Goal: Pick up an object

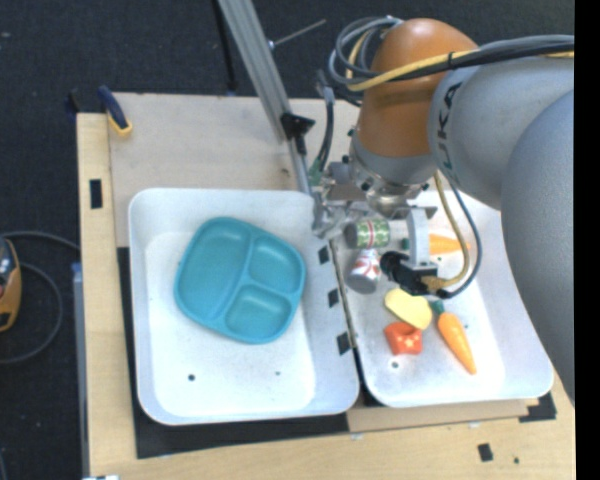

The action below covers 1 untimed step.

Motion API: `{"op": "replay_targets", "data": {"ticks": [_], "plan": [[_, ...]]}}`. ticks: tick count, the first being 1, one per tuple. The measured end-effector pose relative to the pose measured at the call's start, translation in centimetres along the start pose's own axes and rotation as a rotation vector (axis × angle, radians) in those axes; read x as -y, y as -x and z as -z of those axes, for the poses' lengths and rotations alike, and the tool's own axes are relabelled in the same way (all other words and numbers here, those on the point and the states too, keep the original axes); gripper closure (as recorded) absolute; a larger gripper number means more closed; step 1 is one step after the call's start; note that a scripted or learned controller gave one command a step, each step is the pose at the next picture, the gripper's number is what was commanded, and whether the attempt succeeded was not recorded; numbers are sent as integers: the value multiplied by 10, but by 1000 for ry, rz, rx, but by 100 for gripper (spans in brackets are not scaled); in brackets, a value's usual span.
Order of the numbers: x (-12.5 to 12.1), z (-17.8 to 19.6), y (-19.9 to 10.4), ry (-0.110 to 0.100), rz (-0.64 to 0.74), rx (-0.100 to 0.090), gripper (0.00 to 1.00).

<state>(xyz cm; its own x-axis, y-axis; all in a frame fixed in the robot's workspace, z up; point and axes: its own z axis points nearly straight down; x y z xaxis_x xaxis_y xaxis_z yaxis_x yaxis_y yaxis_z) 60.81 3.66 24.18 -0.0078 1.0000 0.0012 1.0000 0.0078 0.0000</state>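
The end effector (365,253) is lowered into the right bin (510,368) near its left wall, close to the worktop's middle, so the clustered toys are within reach. Whether it is apart, together, or clamped on anything cannot be told. Just beside it, toward the front edge, a yellow piece (408,310), a red piece (404,339) and a carrot (456,343) are gathered. A blue divided plate (242,280) is kept in the left bin (160,368).

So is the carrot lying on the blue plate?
No, the carrot lies in the right bin beside the red toy, while the blue plate sits alone in the left bin.
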Motion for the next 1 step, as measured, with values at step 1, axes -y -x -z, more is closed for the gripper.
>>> {"op": "replay_targets", "data": {"ticks": [1], "plan": [[18, -10, -50, -1, -1, 0, 100]]}}
